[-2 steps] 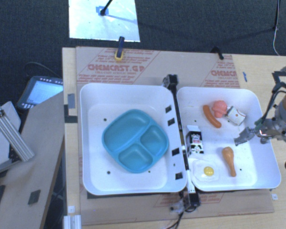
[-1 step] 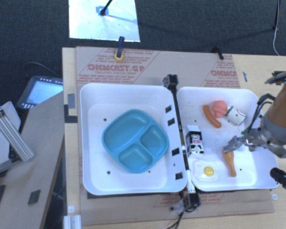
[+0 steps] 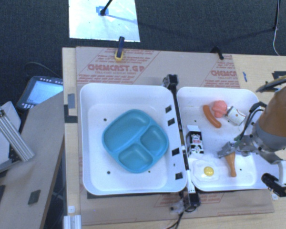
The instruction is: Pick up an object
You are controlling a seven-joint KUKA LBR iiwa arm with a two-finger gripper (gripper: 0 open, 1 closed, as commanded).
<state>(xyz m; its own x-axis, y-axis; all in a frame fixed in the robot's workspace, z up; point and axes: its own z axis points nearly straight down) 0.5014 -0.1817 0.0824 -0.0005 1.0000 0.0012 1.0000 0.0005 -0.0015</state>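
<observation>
The right bin (image 3: 248,97) holds several toy foods. An orange sausage (image 3: 211,116) lies at the back beside a pink piece (image 3: 219,108) and a small white piece (image 3: 235,115). A black-and-white carton (image 3: 195,141) stands near the divider. A fried egg (image 3: 207,171) lies at the front left. An orange carrot-like stick (image 3: 231,164) lies to the egg's right. My gripper (image 3: 227,150) reaches in from the right and sits low at the stick's upper end, touching or just over it. The orange-banded wrist (image 3: 276,123) covers the bin's right side.
The left bin (image 3: 90,104) holds a blue divided plate (image 3: 135,140). A black clip strip (image 3: 176,128) runs between the bins. A tablet (image 3: 40,92) and a metal rail (image 3: 7,128) lie off the bench to the left.
</observation>
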